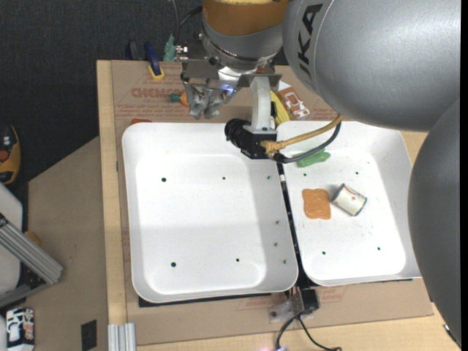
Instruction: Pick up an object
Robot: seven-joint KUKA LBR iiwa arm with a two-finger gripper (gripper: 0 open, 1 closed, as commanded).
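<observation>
The gripper (207, 104) is hovering beyond the left bin (146, 196) (jaw state indiscernible), risking an empty grasp, well apart from the orange piece (316, 204).

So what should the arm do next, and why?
Probably swing the end effector toward the right bin and lower it. It hangs beyond the bins' far edge, while the orange piece, the small cylinder and a green item lie there.
</observation>
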